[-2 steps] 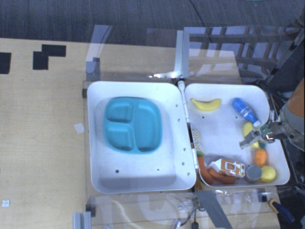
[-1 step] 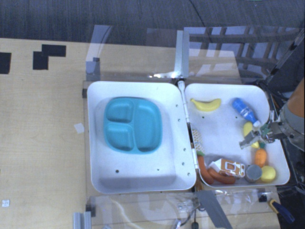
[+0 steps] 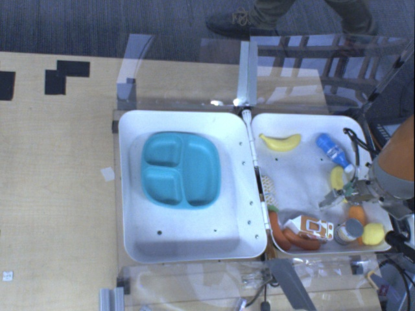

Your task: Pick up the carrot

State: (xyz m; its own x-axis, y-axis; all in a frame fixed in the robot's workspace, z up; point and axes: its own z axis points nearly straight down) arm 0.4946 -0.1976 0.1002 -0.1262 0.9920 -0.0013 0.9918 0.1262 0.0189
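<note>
The carrot [image 3: 293, 237] is a long orange-red piece with a green top. It lies in the front left corner of the right bin [image 3: 295, 177], partly under a small white carton [image 3: 312, 227]. My gripper [image 3: 343, 195] hangs over the right side of that bin, reaching in from the right. It is well to the right of the carrot and apart from it. It sits just above a round orange fruit [image 3: 356, 214] and beside a small yellow piece [image 3: 336, 178]. I see nothing held in it.
The right bin also holds a banana [image 3: 280, 142], a blue bottle [image 3: 333, 150], a yellow ball [image 3: 373, 234] and a small can [image 3: 352, 230]. A blue divided plate [image 3: 180, 169] lies in the left bin [image 3: 133, 232]. A person's legs [image 3: 305, 5] stand beyond the bench.
</note>
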